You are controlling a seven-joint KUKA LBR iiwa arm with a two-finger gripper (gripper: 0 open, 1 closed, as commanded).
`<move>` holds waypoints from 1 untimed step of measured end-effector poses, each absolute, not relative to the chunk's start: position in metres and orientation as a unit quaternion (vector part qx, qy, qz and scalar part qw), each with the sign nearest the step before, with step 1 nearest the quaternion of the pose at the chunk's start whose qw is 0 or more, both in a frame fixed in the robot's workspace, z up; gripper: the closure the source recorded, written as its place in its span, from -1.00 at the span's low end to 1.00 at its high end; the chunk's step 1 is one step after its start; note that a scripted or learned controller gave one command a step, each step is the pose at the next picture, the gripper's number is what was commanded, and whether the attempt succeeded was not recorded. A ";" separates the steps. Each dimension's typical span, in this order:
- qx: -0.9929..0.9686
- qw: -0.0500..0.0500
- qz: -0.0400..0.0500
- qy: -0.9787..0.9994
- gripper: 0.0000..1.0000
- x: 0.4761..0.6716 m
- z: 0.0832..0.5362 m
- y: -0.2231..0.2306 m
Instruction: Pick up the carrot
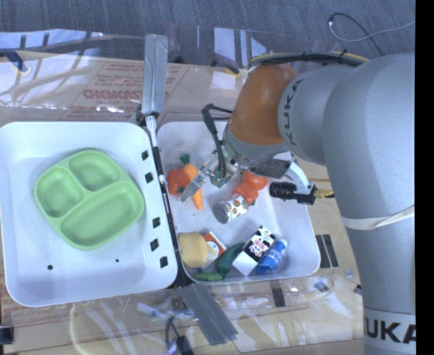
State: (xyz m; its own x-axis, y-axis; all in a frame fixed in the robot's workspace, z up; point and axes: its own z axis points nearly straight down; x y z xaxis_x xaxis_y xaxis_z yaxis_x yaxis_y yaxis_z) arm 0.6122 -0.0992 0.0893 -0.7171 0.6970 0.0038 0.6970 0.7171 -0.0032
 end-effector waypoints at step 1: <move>-0.375 0.004 0.002 -0.927 1.00 0.612 0.098 -0.099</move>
